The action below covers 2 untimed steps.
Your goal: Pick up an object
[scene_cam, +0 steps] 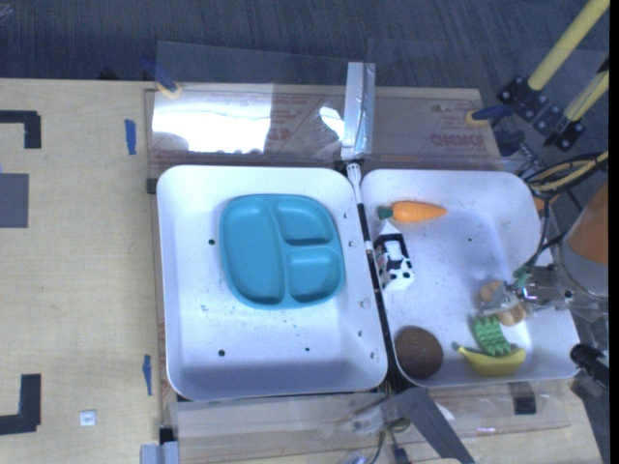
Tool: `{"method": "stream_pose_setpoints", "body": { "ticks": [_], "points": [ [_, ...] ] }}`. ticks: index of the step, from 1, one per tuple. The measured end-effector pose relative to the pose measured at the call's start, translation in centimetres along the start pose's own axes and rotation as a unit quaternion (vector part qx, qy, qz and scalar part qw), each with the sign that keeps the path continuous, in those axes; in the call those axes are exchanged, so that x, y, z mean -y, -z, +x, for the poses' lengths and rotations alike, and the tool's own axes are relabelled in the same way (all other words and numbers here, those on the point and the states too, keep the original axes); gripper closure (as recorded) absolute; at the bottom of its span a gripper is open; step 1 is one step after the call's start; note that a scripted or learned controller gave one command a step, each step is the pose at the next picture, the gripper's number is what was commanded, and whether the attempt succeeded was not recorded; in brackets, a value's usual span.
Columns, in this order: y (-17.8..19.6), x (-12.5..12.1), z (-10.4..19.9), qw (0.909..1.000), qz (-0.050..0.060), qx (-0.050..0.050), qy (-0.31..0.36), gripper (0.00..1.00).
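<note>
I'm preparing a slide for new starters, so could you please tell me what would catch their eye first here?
The blue divided plate stands out first, lying in the middle of the left bin. Next comes the orange carrot near the far edge of the right bin, then the brown ball and the yellow banana along its near edge, close to the tool.

My arm comes in from the right edge of the view, the orange band (590, 232) above my wrist showing at that edge. My wrist is bent so that my gripper (513, 296) points leftward, low and close to the right side of the frame. Whether my fingers are spread or closed cannot be made out from this angle.
</note>
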State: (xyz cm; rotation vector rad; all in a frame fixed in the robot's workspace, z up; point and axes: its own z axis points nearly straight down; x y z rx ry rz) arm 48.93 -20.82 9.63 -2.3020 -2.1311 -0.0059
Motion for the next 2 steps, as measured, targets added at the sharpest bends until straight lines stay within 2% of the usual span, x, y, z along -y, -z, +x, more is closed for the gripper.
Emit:
{"method": "stream_pose_setpoints", "body": {
  "ticks": [1, 2],
  "points": [
    [-1.0, -4.1, 8.5, 0.9951, -0.006, 0.003, -0.099, 1.0],
    [12.3, -4.9, 14.7, 0.9995, -0.004, 0.002, -0.033, 1.0]
  ]
}}
